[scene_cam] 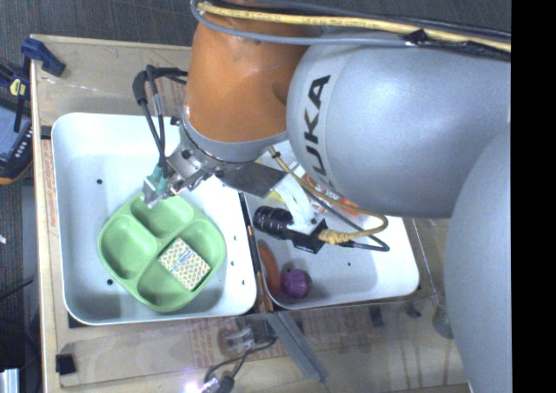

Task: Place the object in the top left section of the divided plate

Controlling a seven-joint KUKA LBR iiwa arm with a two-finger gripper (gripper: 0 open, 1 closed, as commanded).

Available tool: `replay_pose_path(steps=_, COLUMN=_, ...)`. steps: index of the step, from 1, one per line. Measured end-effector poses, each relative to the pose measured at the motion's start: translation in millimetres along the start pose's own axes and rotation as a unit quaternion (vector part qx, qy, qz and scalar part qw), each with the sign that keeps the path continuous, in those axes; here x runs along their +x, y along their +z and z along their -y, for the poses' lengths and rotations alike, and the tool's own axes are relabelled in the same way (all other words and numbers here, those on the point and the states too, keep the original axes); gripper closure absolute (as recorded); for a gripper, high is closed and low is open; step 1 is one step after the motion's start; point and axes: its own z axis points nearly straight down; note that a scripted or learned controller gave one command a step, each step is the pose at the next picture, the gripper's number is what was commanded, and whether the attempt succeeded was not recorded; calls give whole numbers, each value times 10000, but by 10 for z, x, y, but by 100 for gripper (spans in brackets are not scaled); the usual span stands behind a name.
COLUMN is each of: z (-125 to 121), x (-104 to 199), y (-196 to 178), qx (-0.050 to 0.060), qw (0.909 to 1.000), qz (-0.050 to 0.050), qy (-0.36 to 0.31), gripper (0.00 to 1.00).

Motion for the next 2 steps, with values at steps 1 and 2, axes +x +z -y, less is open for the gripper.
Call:
replay_pose_path(steps=1, z=-363, x=63, y=-1024, qx=-1, qw=9944, qz=-1, qy=-1056, gripper=100)
replay_pose_path(steps=2, z=-683, x=76, y=-1320, qx=-14, qw=9133, qz=16, qy=-4074, gripper=100)
